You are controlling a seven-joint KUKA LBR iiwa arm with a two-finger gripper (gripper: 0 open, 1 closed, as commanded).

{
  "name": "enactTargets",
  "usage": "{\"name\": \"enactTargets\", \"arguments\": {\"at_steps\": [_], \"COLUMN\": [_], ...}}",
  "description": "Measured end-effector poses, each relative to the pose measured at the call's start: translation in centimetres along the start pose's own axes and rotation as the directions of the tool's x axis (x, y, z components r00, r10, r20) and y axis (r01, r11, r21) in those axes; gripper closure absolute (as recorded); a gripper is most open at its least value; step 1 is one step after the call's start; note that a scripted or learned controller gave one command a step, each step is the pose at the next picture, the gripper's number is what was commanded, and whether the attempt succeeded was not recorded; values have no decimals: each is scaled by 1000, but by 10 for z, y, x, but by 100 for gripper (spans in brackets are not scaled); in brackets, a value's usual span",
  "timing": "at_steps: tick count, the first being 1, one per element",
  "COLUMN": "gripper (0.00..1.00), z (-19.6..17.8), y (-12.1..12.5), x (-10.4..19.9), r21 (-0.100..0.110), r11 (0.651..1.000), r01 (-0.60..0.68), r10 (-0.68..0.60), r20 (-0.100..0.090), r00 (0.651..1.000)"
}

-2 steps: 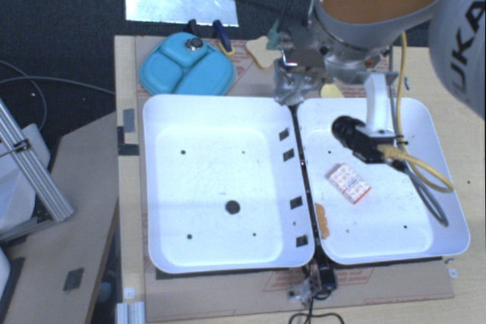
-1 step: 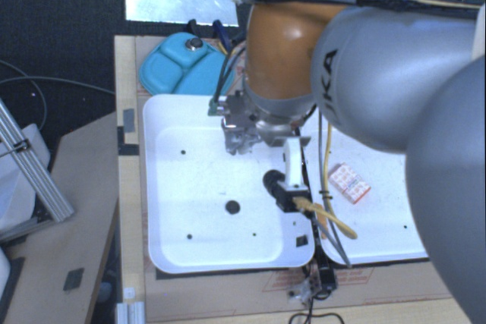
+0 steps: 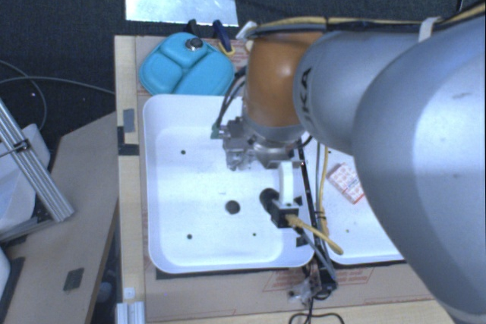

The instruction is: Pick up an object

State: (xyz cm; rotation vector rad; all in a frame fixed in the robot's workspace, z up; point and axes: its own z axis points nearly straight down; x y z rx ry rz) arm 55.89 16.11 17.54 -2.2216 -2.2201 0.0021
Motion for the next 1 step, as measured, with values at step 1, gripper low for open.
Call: {"name": "enactTargets", "arguments": {"at_steps": [1], "gripper": [100], "z": [47], "y": [80], "x": [47], "r21": [-12], "r11": [1000], "r01": [6], "r10": [-6], "r20": [-5], "r00": [1000]}}
